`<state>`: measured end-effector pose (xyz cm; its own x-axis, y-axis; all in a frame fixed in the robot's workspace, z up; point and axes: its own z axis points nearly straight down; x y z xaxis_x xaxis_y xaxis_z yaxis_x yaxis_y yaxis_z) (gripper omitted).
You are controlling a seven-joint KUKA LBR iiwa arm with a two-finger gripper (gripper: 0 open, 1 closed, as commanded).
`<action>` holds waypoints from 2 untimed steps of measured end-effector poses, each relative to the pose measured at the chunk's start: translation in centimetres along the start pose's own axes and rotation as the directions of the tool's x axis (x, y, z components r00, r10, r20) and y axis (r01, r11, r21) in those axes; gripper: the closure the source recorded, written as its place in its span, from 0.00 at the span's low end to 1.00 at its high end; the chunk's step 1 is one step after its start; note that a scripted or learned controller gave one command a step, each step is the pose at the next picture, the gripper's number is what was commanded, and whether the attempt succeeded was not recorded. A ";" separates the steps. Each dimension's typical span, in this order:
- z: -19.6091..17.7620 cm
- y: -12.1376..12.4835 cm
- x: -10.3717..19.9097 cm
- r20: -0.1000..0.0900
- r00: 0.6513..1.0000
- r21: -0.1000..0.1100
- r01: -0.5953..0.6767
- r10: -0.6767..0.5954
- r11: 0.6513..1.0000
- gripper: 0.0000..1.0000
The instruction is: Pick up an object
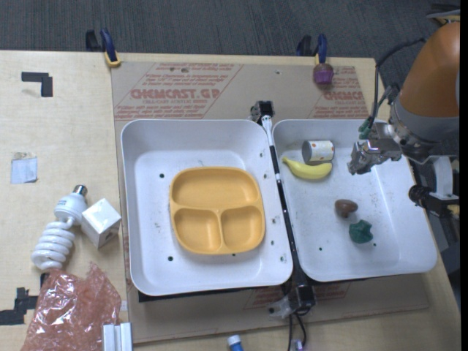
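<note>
Crinkled pink plastic wrap (69, 306) lies at the near left corner of the surface (58, 145), with a white spiral bulb (57, 236) and a small white cube (101, 221) just beyond it, both outside the bins.

Left bin (146, 262) — holds a yellow three-compartment tray (217, 209), roughly centred, flat.

Right bin (409, 258) — nearest item is a small teal lump (360, 232); just beyond it, nearly touching, a brown rounded lump (346, 208). Farther back lies a banana (308, 170), long axis running left–right across the bin, ends curving up toward the far wall. A small white can (318, 151) with a red mark lies on its side just behind the banana, touching or nearly so, axis also left–right.

Gripper (364, 158) hangs over the far right part of the right bin, to the right of the banana and can, apart from both. Nothing is seen between the fingers; whether they are released or clenched cannot be told from this angle.

Far edge: a purple object (323, 73) on the brown board (183, 86) near a blue clamp (320, 47).
</note>
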<state>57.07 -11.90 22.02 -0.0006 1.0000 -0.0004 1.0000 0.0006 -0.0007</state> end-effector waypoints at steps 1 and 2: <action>12.8 -1.9 -0.4 0.000 1.000 -0.001 -0.002 0.002 1.000 0.00; 12.8 -7.4 2.3 -0.001 1.000 0.000 -0.003 0.003 1.000 0.00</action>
<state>49.67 -9.56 9.22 0.0022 1.0000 0.0002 1.0000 -0.0022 -0.0006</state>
